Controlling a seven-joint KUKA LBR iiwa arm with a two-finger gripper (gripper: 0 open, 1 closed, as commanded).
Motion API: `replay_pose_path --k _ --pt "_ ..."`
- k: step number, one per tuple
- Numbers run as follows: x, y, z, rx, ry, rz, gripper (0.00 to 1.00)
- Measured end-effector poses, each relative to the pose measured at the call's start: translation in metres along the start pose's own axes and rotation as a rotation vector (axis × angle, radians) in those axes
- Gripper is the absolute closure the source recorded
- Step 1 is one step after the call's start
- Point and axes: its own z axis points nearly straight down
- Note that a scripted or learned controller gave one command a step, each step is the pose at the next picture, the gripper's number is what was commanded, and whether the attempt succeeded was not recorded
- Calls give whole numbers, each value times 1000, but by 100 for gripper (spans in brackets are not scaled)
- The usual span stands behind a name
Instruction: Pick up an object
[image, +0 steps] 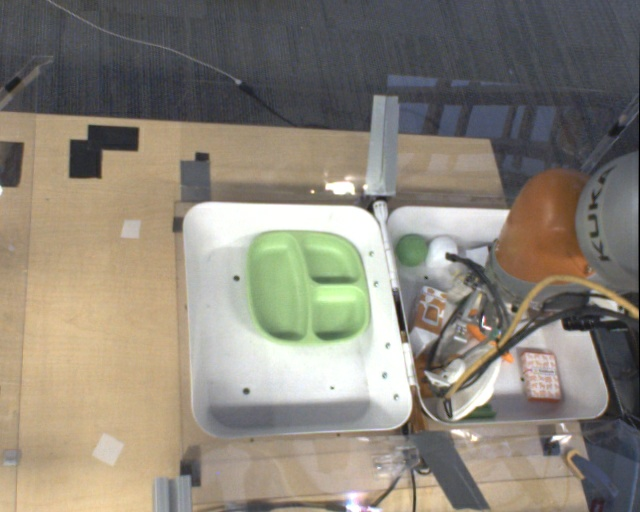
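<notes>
The right bin (590, 405) holds several small objects. A green ball (408, 249) and a white round piece (440, 256) lie at its far left corner. Just below them is an orange-and-white packet (431, 308), and a red-and-white box (540, 375) lies near the front right. My gripper (462, 342) hangs low over the left middle of this bin, wrapped in cables, right beside the packet. The wrist and cables hide whatever is under it. I see nothing clearly held.
The left bin (215, 400) carries a light green divided plate (305, 285). A white curved object (482, 384) with a bit of green lies at the right bin's front. The arm's orange band (540, 235) looms over the right bin's far side. A metal post (381, 150) stands behind the bins.
</notes>
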Motion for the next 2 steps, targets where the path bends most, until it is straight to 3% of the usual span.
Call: replay_pose_path --k 1,2 --pt "12 -7 0 -5 -5 121 0" --pt "-24 0 6 -5 13 82 0"
